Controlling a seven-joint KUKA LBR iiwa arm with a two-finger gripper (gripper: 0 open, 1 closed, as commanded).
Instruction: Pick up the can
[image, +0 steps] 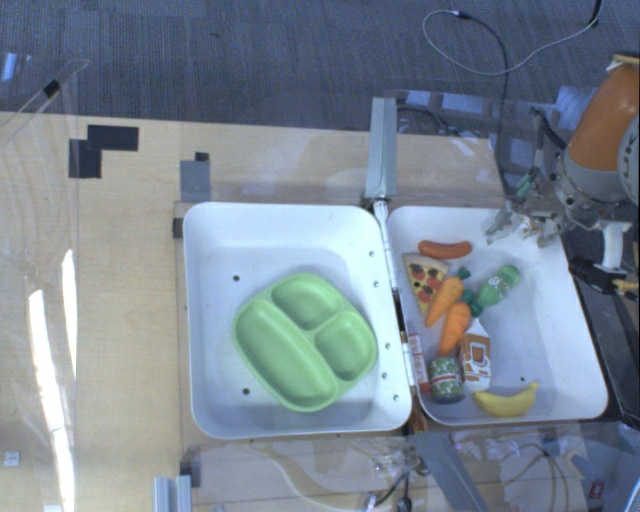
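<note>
The can (445, 379) is small, dark green with a red label. It stands near the front left corner of the right bin (560, 330), beside a small carton (476, 360) and a banana (505, 400). My gripper (521, 229) hovers over the bin's far right corner, well behind the can. Its fingers are spread open and hold nothing. The arm's orange band (605, 120) is at the right edge.
Also in the right bin are a sausage (445, 249), a pizza slice (424, 277), two carrots (446, 298), and a green bottle (497, 286). The left bin (215, 250) holds a green divided plate (305, 341). A metal divider (380, 150) stands behind the bins.
</note>
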